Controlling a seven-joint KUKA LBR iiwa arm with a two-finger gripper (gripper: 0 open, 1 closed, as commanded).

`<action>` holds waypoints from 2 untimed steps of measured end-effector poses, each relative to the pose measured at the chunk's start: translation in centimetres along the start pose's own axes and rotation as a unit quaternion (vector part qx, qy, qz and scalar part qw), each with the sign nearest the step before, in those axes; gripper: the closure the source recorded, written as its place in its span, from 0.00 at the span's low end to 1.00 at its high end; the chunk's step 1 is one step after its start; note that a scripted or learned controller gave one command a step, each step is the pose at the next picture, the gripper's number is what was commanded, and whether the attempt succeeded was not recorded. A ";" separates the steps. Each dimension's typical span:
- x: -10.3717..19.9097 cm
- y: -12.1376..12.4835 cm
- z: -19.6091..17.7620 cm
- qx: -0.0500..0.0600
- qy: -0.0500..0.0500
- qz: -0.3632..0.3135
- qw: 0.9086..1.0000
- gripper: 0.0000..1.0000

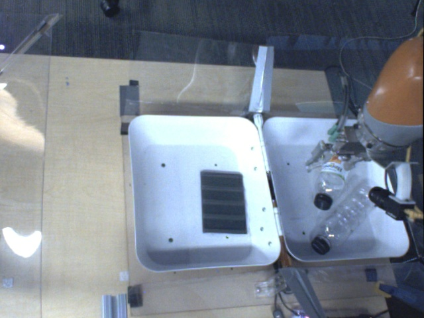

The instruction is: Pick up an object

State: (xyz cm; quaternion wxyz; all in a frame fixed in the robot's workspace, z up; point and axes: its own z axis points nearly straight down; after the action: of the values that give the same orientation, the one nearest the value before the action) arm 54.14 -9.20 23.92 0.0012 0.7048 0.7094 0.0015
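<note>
end effector (329, 152) spread apart above clear bottle (330, 181) in right bin (289, 177), dark grooved block (224, 202) in left bin (165, 177)

The counter (73, 197) is pale, light-brown wood with a faint grain. Both bins are plain white: the left bin (159, 197) carries a dark grey ribbed pad (223, 202) marked with horizontal bands, and the right bin (291, 177) holds two clear plastic bottles, the upper bottle (329, 181) and the lower bottle (341, 224), each with a black cap. The arm (397, 91) shows an orange band over grey. The floor (199, 5) beyond is dark blue-grey with a fine weave.
</note>
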 end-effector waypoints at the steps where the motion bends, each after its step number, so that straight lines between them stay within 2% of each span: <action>1: -5.2 -0.3 6.6 0.001 0.000 0.021 1.000 0.00; 2: -5.8 0.9 13.6 -0.007 -0.002 -0.013 1.000 0.00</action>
State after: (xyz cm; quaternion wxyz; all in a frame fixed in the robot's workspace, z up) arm 55.17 -14.94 10.37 0.0075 0.6958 0.7181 0.0045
